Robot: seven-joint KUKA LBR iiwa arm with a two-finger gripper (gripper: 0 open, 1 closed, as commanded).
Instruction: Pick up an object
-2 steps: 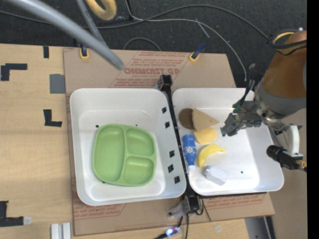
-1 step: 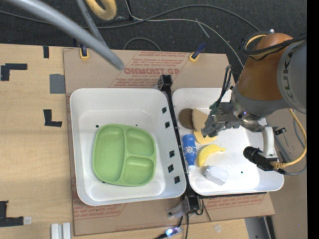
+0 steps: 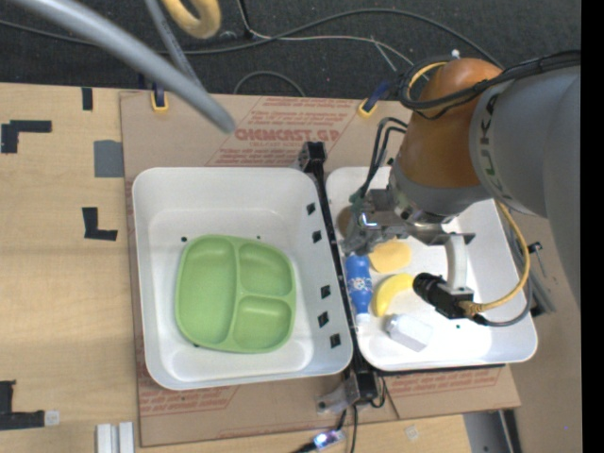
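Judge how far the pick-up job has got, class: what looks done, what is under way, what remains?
Done: the arm has reached over the right bin. Under way: its hand sits low near the bin's left wall, close above a yellow object and a blue bottle. Left: nothing is visibly held or lifted. The yellow banana-like object and white block lie in the bin; the green tray stays in the left bin.

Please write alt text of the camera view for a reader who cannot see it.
A grey arm with an orange band reaches from the right over the right bin, above a blue bottle, two yellow objects and a white block. The left bin holds a green divided tray.
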